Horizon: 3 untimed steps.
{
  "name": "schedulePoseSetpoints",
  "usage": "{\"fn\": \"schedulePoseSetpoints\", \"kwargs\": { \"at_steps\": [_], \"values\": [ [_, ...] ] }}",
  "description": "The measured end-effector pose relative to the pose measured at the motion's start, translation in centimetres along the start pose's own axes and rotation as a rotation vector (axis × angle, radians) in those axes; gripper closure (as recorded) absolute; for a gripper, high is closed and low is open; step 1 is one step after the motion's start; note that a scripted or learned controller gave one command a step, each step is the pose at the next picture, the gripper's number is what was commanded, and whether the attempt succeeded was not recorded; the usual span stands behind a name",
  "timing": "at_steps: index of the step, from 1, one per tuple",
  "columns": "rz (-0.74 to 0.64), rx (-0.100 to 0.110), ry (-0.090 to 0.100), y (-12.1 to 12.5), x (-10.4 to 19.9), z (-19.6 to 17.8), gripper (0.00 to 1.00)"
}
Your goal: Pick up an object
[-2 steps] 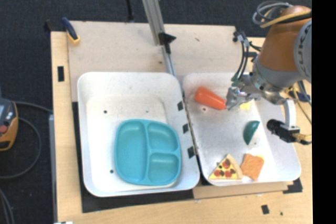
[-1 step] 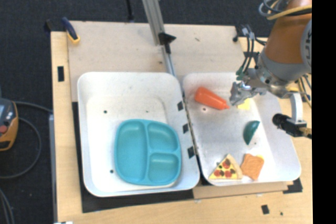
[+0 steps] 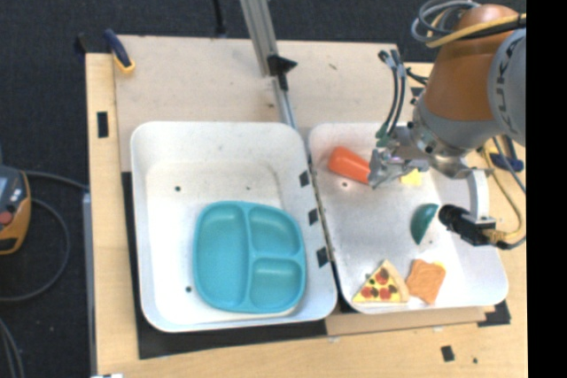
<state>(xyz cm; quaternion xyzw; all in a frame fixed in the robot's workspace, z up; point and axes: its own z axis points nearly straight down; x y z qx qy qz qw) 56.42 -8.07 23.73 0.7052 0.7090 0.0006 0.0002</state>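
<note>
Clutter in the right bin (image 3: 354, 226): pizza slice (image 3: 382, 284) and orange block (image 3: 426, 280) near the front wall, teal piece (image 3: 423, 221) mid-bin, something yellow (image 3: 411, 178) by my wrist; a teal divided plate (image 3: 249, 256) sits in the left bin (image 3: 159, 155). Orange cylinder (image 3: 349, 164) lies just left of my gripper (image 3: 378, 175), touching or nearly so, near the bin's back corner. Whether my grip is released or clenched, I cannot tell.

My arm (image 3: 469, 115) is grey metal with a broad, rounded orange band (image 3: 469, 66) above the wrist. Grey cables (image 3: 438, 13) loop over my top, and dark hoses (image 3: 396, 93) run down toward my metal claw (image 3: 381, 168).
</note>
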Motion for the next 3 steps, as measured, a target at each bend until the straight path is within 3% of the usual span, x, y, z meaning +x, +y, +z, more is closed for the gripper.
{"fn": "schedulePoseSetpoints", "kwargs": {
  "at_steps": [1, 3],
  "values": [
    [-0.002, -0.001, 0.001, -1.0, 4.8, -1.1, 1.0],
    [-0.002, 0.001, 0.001, -3.9, 15.2, 0.7, 1.0]
  ]
}}
